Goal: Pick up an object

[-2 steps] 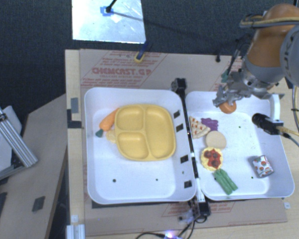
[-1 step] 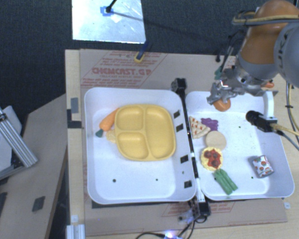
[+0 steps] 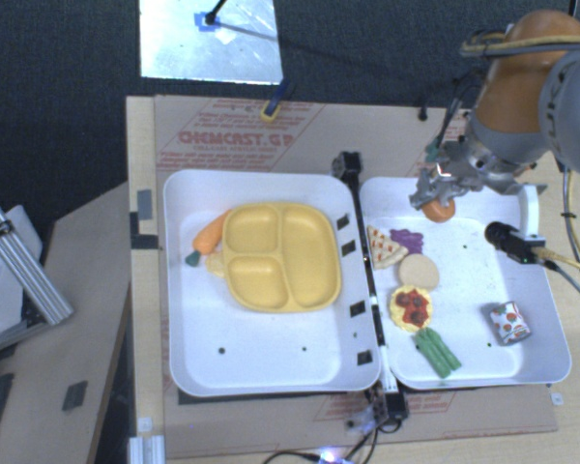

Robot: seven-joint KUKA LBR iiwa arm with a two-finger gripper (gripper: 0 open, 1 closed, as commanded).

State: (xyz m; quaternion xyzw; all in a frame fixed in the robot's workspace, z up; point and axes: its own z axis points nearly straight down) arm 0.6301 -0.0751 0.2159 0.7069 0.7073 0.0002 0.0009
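Observation:
My gripper [image 3: 433, 197] hangs over the far left part of the right bin [image 3: 551, 361], right on top of a small orange ball [image 3: 441, 212] that pokes out just below it. The ball is partly covered by the gripper, and I cannot tell whether it rests on the bin floor. Below it in the same bin lie a pizza slice [image 3: 385, 247], a purple piece [image 3: 406, 238], a round tan biscuit [image 3: 420, 273], a yellow piece with red topping [image 3: 411, 307], green beans [image 3: 437, 351] and a small can [image 3: 507, 323].
The left bin [image 3: 188, 356] holds a yellow divided plate [image 3: 275, 257] with a carrot [image 3: 208, 232] at its left edge. A black divider [image 3: 362, 259] runs between the bins. A black cylinder [image 3: 507, 240] on the arm's cable side juts over the right bin.

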